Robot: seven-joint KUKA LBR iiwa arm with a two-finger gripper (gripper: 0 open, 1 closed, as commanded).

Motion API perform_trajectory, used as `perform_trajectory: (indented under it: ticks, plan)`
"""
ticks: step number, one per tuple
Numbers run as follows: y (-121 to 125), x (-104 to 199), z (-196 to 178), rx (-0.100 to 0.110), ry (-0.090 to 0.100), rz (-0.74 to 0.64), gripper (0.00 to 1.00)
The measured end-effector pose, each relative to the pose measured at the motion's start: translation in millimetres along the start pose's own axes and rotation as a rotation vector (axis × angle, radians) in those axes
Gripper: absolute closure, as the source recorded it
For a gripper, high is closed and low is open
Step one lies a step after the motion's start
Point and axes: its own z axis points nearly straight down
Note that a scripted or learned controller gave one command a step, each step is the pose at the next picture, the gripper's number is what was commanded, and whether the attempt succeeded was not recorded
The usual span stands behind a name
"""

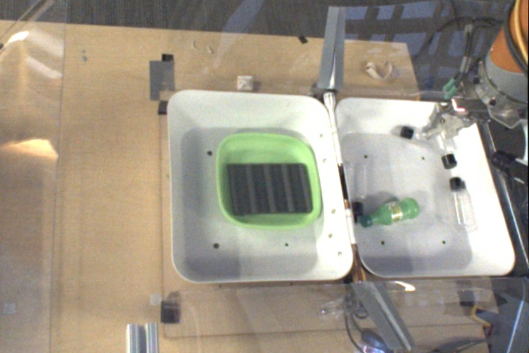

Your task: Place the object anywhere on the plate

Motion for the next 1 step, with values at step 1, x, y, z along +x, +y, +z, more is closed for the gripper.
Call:
perform_trajectory:
  ticks: [1]
  plan:
    - [0.0,0.0,-0.1,0.000,0.000,0.000,0.00]
